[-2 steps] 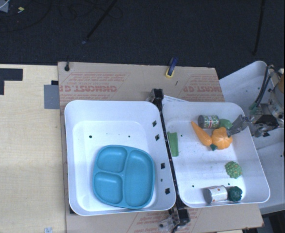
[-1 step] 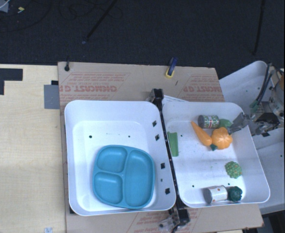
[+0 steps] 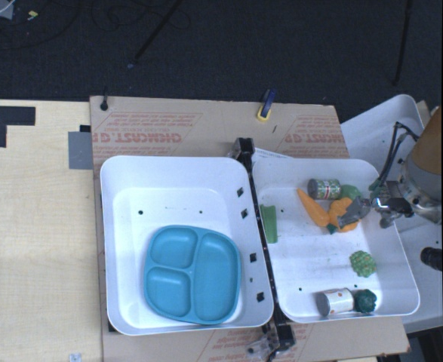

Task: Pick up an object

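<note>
A dark carpeted floor runs across the top of the view, with cables trailing over it. Below lies a pale wooden counter, and on it a sheet of printed cardboard that carries two shallow white bins side by side.

The left bin holds one thing: a blue divided plate, lying flat toward the near right of the bin, with three compartments.

The right bin holds several small things. A green block lies close to the left wall. Near the far side a small can lies on its side. Just in front of it is an orange carrot-shaped toy, slanted, and beside that another orange piece. A knobbly green ball sits toward the right wall. At the near edge a white cylinder lies on its side, touching a dark green lump.

The arm reaches in from the right, and its fingers are low over the orange piece, right against it. I cannot tell whether they are wide, narrow or gripping it.
</note>
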### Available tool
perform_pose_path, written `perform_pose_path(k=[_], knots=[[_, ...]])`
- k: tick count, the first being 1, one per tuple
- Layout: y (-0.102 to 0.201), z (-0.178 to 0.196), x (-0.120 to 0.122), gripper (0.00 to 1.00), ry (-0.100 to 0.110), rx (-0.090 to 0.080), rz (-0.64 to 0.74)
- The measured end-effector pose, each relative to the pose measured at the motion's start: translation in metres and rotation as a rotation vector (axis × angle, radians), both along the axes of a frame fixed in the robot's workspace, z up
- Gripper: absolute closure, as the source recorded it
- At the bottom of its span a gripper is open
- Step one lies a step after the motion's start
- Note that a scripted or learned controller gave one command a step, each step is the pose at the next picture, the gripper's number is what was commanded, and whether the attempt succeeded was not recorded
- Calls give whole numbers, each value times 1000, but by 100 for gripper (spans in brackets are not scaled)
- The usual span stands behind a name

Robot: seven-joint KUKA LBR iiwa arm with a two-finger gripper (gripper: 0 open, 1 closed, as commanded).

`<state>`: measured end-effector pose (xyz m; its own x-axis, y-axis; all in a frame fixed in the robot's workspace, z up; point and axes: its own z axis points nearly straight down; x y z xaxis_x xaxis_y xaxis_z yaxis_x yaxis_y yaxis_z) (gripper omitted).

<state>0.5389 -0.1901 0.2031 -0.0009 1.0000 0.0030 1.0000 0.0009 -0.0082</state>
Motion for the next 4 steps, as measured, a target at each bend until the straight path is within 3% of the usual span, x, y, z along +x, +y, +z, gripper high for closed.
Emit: perform_pose_path(k=[2, 3, 4], knots=[[11, -117, -1, 0, -2, 0, -1], [10, -104, 0, 100, -5, -1, -6], [9, -41, 5, 100, -12, -4, -1]])
